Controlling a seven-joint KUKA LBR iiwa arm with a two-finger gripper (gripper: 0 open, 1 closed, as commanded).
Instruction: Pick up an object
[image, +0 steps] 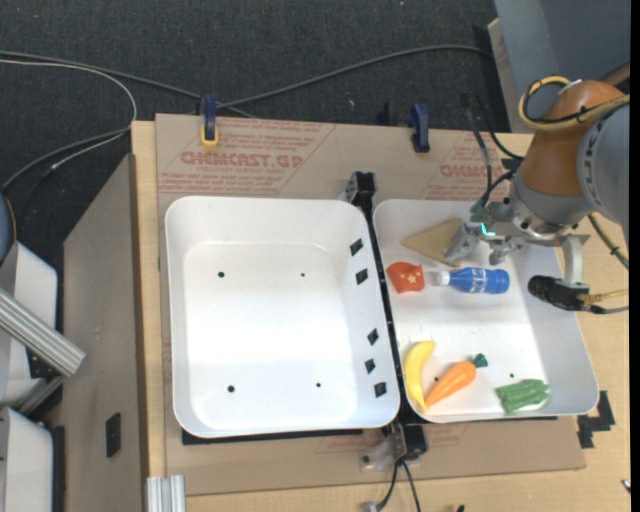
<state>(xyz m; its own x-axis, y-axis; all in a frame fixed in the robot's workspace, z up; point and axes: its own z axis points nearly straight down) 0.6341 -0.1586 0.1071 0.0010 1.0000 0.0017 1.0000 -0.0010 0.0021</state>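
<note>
A blue bottle (478, 281) lies on its side beside a red block (406, 278), with banana (417, 366), carrot (446, 383) nearby.

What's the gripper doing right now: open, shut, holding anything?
Gripper: low in the right bin, just above the blue bottle and beside the tan wedge; whether it grips anything cannot be told.

I am reaching in over the right bin (560, 345), my pincer (483, 240) hanging low just above the blue bottle (478, 281) and beside the tan wedge (437, 239). The bottle is lying on its side, its cap end touching a red piece (405, 278). Nearer the front rim, a banana (417, 368) is curving against a carrot (449, 382), and a green thing (522, 395) (shape unclear) is sitting at the corner. The left bin (190, 300) is lying alongside on the desk (300, 150).
</note>
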